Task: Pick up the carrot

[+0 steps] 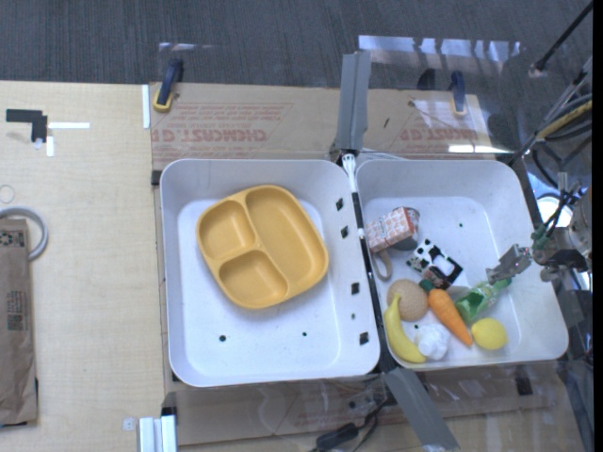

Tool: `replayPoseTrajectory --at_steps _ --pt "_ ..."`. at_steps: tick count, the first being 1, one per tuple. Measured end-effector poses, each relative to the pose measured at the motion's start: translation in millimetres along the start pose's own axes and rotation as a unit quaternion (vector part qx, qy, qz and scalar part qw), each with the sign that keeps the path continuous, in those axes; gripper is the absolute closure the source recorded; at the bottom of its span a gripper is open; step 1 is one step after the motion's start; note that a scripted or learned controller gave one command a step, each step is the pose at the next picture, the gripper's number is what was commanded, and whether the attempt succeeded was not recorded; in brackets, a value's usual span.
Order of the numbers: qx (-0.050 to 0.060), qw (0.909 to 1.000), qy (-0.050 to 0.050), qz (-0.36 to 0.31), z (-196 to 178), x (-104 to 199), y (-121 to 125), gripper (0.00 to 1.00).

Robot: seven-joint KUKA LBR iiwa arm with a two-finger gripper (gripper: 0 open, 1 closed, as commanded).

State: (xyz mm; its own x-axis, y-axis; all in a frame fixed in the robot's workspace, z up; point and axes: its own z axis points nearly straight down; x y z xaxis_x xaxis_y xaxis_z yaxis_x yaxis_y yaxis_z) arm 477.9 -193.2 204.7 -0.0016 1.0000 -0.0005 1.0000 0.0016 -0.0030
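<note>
Metallic grey end effector (513, 264), dark cables

Desk (75, 252): light wood top, w/ a brown cardboard sheet (254, 121) across its far part. Hand (513, 264) sits at the right side, over the right bin (528, 191).

Directly on desk:
- Right bin, white, shallow, under the hand.
- Left bin (188, 337), white, touching the right one, well left of hand.
- Brown paper bag (14, 328) at far left edge, well apart from hand, partly cut off.
- Grey ring (33, 226) just above the bag.
- Small black block (28, 121) w/ white tape strips, far-left corner area.
- Two blue/yellow clamps (170, 83) on the cardboard's far edge; 2nd clamp (459, 90) is beyond the hand.
</note>
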Motion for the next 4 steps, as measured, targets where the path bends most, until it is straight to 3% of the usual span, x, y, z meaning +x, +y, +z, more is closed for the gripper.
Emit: replayPoseTrajectory --at_steps 1,2,3,4 --pt "0.000 0.9974 0.000 -0.072 56.7 54.6 -0.6 0.00" --pt "-0.007 0.9941 -0.002 -0.108 107.5 60.9 3.3 0.00" --pt "-0.008 0.9944 -0.004 -0.105 97.9 58.2 4.0 1.00" --pt "0.000 0.9957 -0.001 -0.092 -20.1 98.0 40.0 1.00"
